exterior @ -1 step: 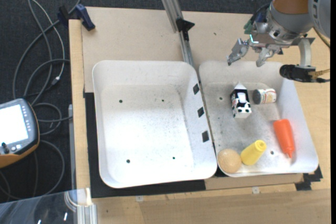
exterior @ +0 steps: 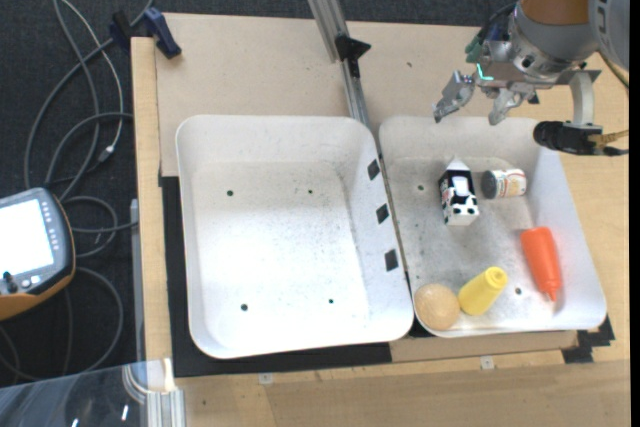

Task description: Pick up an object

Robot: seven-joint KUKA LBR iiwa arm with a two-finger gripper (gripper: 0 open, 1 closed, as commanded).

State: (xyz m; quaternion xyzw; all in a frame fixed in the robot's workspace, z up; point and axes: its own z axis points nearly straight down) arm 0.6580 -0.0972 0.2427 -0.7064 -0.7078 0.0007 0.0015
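Note:
My gripper [exterior: 474, 105] hangs open above the far edge of the right bin [exterior: 575, 215], its two fingers spread apart with nothing between them. Below it in that bin lie a black-and-white cow-patterned carton [exterior: 459, 195] and a small jar [exterior: 503, 183] on its side. An orange carrot [exterior: 542, 260] lies at the right, a yellow bottle [exterior: 482, 291] near the front, and a tan round ball [exterior: 437, 306] at the front left corner.
The left bin [exterior: 270, 235] sits beside the right one, with black clips along the shared wall. A slanted metal rail [exterior: 325, 0] rises behind the bins. Cables and a teach pendant [exterior: 30, 250] lie off the bench at left.

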